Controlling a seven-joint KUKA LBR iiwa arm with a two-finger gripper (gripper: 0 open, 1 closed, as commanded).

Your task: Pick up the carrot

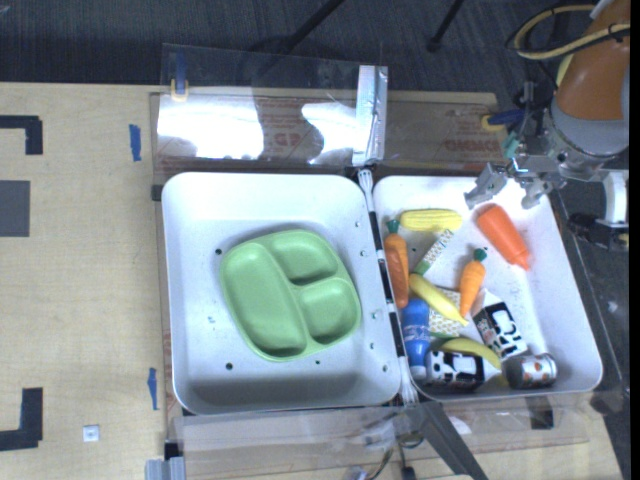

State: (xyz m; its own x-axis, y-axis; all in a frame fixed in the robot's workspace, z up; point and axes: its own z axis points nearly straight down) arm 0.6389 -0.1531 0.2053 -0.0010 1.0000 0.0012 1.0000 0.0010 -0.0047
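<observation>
A: Where does the carrot (471, 283) sit?

B: In the right bin (575, 298), roughly mid-bin, tilted with its green top up and away from us. It touches a yellow banana (436, 296) on its left and lies just beside a black-and-white box (500, 329).

A: And the gripper (510, 190)?

B: It hangs over the bin's far edge, fingers spread and nothing between them. Right beneath and beside it lies a big orange piece (502, 234), smooth and tapered, possibly another toy vegetable.

A: So the risk?

B: I'd judge the likeliest slip is closing on that nearer orange piece instead. There is also a longer orange item (398, 266) against the divider, next to a corn cob (430, 219). Three similar colours invite a wrong pick.

A: Anything about the carrot itself?

B: It looks like glossy moulded plastic, a small cone. Tapered and slick, it could squirt out of the fingers, and the crowding banana may block one finger. A silver can (528, 370) and a cow-patterned toy (455, 367) sit nearer us, well clear.

A: The left bin (190, 298)?

B: It holds a green divided plate (290, 293), matte and rounded.
</observation>
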